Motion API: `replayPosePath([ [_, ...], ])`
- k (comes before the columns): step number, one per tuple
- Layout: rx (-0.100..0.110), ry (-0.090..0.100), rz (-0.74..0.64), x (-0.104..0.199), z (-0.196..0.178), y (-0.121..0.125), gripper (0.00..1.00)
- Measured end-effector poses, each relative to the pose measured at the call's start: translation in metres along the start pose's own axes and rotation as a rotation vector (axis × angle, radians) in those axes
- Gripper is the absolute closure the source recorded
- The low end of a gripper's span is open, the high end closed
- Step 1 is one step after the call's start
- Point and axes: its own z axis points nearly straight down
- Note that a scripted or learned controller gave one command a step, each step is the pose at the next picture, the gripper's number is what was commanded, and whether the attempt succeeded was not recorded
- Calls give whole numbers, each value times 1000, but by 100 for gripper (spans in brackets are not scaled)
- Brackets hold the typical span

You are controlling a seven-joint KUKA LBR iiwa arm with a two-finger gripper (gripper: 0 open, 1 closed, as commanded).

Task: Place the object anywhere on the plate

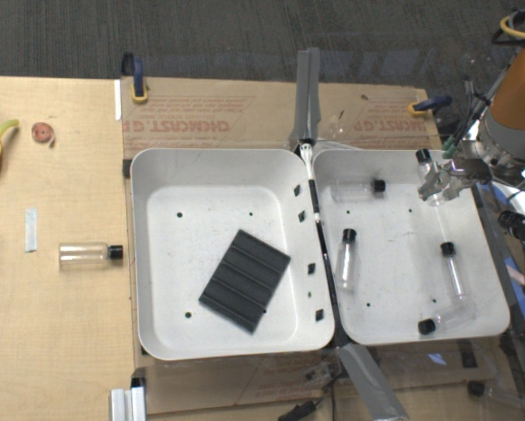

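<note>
Tool (435,185) poised over right bin's (490,323) upper edge, grip state impossible to tell; dark ribbed plate (244,281) in left bin (148,235).

bench (52,323) | two white bins (148,261) | clear vial (88,253) | possibly cardboard (218,117) underneath

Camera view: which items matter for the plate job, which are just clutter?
Job:
- dark ribbed plate in left bin
- clear vials in right bin
- gripper

Clutter:
- vial on bench
- blue clamps
- cardboard

A robotics lab: clamped cardboard (280,117) under white bins (148,261) on a workbench (52,323).
</note>
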Motion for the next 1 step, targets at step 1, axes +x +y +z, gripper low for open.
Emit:
replayPosePath([
  [1, 0, 0, 14, 36, -9, 64, 100],
])
